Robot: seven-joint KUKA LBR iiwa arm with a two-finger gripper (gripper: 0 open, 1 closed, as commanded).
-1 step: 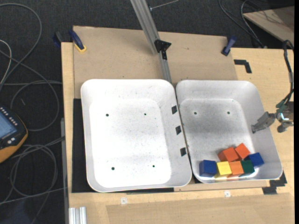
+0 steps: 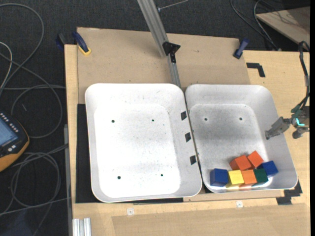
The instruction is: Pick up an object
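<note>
So the left bin (image 2: 133, 141) holds nothing to grab; everything sits in the right bin (image 2: 231, 109), where the blocks (image 2: 243, 170) are huddled at its 5 o'clock corner. I'd go for the blue block (image 2: 219, 176) at the pile's 9 o'clock edge, since it's freest. The gripper (image 2: 285, 127) hangs at the bin's 3 o'clock rim, partly cut off, and I can't tell how it's set.

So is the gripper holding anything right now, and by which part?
Nothing is held. The gripper sits at the right bin's right rim, apart from the blocks.
</note>
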